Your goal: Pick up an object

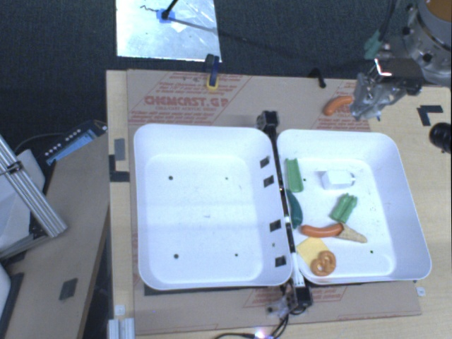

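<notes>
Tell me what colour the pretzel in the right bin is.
The pretzel is orange-brown, lying on a yellow slice; the camera view shows it near the bin's front edge.

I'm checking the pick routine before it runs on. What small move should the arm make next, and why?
Probably bring the gripper back over the right bin. It sits beyond the bin's far rim by an orange sausage lying on the board, while most items lie inside that bin.

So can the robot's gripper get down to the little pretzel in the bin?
Probably yes. The pretzel lies flat at the near corner of the right bin, open from above, though it rests against a yellow wedge. The gripper is above the bench beyond the bin's far edge, so it must cross the whole bin first.
</notes>
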Robot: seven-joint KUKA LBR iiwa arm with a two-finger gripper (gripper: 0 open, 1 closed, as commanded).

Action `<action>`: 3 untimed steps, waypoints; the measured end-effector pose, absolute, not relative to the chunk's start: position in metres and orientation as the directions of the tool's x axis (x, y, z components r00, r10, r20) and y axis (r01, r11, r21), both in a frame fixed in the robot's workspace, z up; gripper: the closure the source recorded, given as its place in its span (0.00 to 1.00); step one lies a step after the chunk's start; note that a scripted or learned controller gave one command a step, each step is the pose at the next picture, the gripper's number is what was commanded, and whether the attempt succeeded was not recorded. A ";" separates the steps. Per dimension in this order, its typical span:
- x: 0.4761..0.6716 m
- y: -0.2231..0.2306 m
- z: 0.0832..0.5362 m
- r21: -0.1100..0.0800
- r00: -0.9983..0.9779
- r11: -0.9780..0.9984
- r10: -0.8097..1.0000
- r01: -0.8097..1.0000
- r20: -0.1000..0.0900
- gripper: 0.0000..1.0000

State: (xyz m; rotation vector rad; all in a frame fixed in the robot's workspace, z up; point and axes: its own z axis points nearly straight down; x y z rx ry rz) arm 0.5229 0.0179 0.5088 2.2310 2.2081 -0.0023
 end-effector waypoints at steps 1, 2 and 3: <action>0.513 0.041 0.517 0.004 -0.005 0.005 1.000 1.000 0.001 1.00; 0.486 0.069 0.507 0.001 -0.007 0.007 1.000 1.000 0.001 1.00; 0.486 0.107 0.512 0.003 -0.007 0.007 1.000 1.000 0.002 1.00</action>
